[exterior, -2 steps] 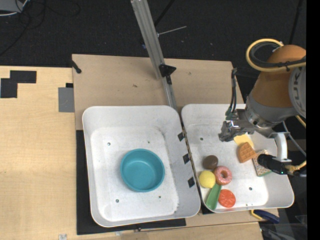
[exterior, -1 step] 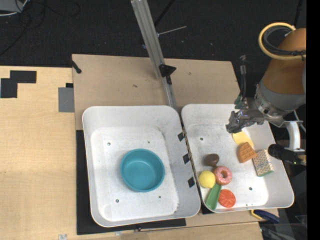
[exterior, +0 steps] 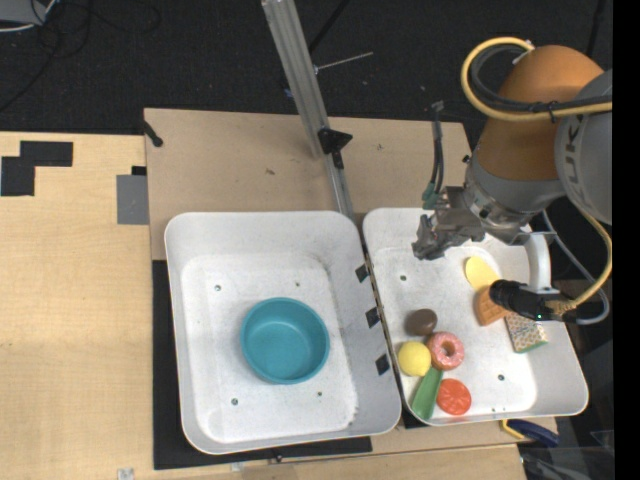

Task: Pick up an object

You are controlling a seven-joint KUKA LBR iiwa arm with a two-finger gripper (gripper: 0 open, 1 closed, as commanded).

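A red tomato (exterior: 454, 397) and green pepper (exterior: 427, 392) lie at the right bin's (exterior: 560, 393) near edge, beside a pink doughnut (exterior: 445, 351). The gripper (exterior: 432, 244) hovers over the far end, grasp unreadable; it should descend squarely over one separated piece.

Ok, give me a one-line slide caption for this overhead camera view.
Arm's hand hovers over the right bin of toy food; teal bowl sits in the left bin.

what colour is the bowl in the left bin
Teal blue. The bowl shows plainly in the camera view, sitting in the left bin.
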